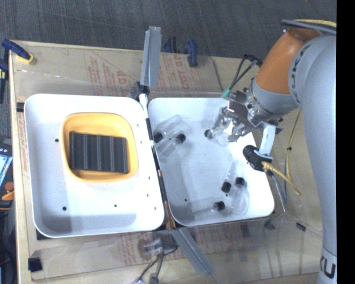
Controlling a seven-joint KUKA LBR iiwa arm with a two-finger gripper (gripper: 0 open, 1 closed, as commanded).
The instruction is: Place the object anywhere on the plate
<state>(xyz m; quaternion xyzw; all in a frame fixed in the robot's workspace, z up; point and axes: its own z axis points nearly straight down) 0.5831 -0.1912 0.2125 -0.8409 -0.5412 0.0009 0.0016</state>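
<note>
Orange-banded and bulky, your arm [296, 70] looms over the right bin [195, 176]; its gripper [228, 129] hangs at that bin's upper right corner with a clear plastic bottle [220, 134] seemingly between the fingers — whether they truly pinch it, you cannot tell. More clear bottles [168, 136] with black caps lie across the right bin; the yellow plate [99, 122] sits left of it, in the left bin [89, 212]. Expect light, slippery, springy plastic — take it mid-body, never by the cap.

Grey arm [316, 129] enters from the right, orange band [281, 61] above the wrist. Wrist angled down and leftward. Gripper [220, 132] points toward lower left.
</note>
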